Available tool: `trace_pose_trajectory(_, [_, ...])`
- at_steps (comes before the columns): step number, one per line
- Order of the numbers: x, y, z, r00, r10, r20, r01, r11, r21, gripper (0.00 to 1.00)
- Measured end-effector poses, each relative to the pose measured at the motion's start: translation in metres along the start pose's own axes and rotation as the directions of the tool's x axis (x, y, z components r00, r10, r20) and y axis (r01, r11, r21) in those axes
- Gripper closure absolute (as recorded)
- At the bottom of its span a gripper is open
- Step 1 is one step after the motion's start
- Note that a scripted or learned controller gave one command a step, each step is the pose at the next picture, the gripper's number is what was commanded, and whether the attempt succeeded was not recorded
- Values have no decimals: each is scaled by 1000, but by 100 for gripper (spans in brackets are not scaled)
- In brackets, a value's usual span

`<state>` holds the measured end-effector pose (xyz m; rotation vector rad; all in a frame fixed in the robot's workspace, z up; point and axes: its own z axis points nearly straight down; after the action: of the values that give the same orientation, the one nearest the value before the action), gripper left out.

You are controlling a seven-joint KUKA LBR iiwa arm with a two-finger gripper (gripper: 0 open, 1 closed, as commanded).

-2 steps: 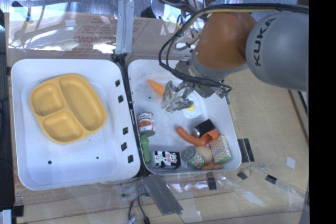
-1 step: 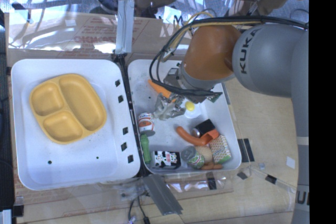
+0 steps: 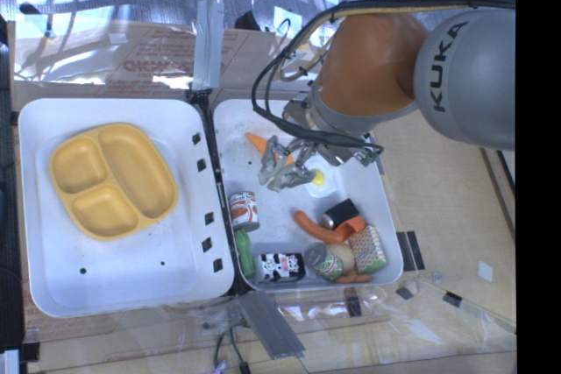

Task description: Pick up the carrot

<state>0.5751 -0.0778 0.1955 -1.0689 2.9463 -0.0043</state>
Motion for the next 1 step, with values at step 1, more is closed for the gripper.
trace_pose_trajectory(1, [16,51,3,937,348,-8,-349,937,-4,100])
